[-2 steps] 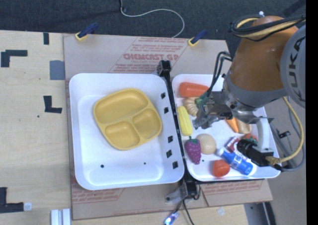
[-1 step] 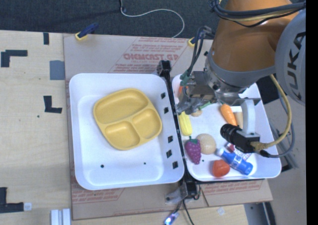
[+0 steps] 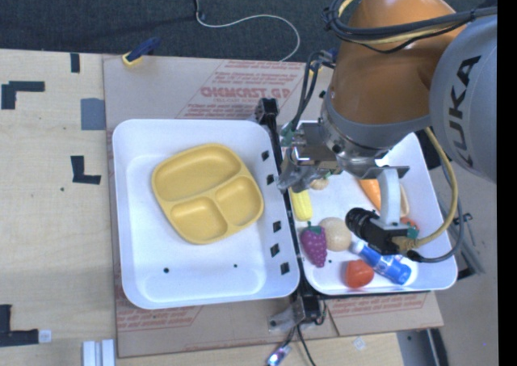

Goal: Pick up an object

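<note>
My gripper (image 3: 302, 172) hangs low over the left part of the right bin (image 3: 430, 277), close to the wall between the bins. Directly below it lies a yellow corn cob (image 3: 302, 206). A small beige piece (image 3: 321, 183) peeks out beside the gripper. Nearer the front are purple grapes (image 3: 314, 245), a beige egg-like piece (image 3: 336, 233), a red tomato (image 3: 358, 274) and a blue object (image 3: 387, 266). An orange carrot (image 3: 371, 191) lies to the right, partly hidden by the arm. Nothing shows as held.
The left bin (image 3: 137, 275) holds a yellow divided plate (image 3: 207, 192). The big arm body covers the back of the right bin. A blue and yellow clip (image 3: 140, 51) lies on the bench behind the bins.
</note>
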Robot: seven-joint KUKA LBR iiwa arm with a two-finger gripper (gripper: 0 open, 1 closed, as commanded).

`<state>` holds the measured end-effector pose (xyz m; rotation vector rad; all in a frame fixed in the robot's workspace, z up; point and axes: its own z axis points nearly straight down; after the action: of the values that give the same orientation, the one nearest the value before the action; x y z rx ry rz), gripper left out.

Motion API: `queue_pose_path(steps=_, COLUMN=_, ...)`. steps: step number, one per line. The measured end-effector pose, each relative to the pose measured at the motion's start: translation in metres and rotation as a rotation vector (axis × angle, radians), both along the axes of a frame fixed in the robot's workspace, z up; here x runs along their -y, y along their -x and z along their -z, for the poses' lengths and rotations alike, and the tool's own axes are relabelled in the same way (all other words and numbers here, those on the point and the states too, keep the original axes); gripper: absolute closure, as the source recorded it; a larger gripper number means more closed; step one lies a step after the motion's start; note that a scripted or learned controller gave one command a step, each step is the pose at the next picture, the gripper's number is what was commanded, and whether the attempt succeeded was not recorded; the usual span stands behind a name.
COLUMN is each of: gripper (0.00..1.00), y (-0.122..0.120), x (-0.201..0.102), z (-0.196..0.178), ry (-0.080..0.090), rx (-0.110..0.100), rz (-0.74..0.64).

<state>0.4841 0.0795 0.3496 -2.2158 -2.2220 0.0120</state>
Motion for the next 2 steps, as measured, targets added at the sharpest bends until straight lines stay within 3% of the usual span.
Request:
queue_pose_path(steps=1, gripper=1.0, y=0.0, x=0.052, z=0.021, ry=0.001, rx=-0.001, rz=0.008)
queue_pose_path(steps=2, gripper=1.0, y=0.0, x=0.012, z=0.008, ry=-0.002, rx=0.002, rz=-0.003)
